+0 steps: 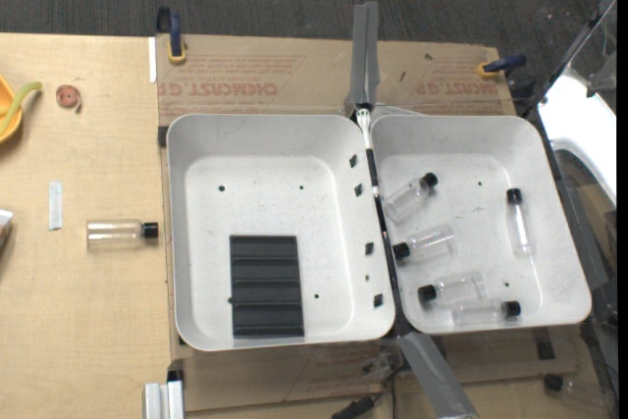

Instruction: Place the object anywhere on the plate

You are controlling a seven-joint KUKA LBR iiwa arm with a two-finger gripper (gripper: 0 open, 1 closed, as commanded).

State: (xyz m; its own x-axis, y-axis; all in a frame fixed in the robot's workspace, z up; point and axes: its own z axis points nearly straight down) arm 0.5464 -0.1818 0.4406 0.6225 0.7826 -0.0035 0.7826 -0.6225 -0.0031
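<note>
Pre-grasp step: five vials (410, 198) lie in right bin (549, 172), dark plate (265, 287) bare; pincer state can't tell; next, pick one.

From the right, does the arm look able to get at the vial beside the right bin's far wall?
Probably yes: that vial lies alone, apart from the other vials, with nothing above it.

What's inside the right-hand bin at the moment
The right bin holds five clear bottles with black caps: one upper left, one at the left wall, one upright-lying at right, and two near the front. Nothing appears covered; their contents can't be judged.
</note>
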